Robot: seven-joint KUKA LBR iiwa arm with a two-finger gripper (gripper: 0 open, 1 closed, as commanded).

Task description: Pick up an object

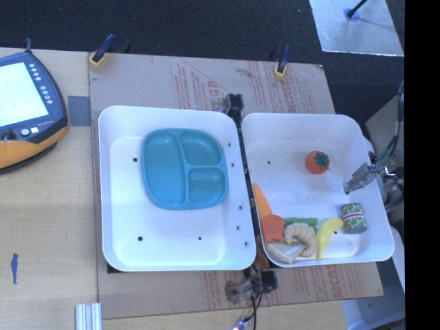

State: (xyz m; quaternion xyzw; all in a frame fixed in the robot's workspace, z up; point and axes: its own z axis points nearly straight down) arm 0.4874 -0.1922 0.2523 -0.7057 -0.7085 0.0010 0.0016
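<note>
Tomato (317, 161) sits alone in the upper part of the right bin (275, 126), left of my end effector (359, 178) at the bin's right wall. Small can (353, 218) lies just below it, nearer. End effector holds nothing; can't tell its opening.

A: Where is everything, starting from the right bin (275, 130)?

B: A tomato (317, 161) sits in its far half. Along its near wall lie a carrot (262, 201), a shrimp (300, 234), a banana (327, 232) and a small can (353, 218).

A: And the tool (359, 178)?

B: Over its right wall, above the can. Left of that bin, another bin (110, 184) holds a blue divided plate (184, 168).
</note>
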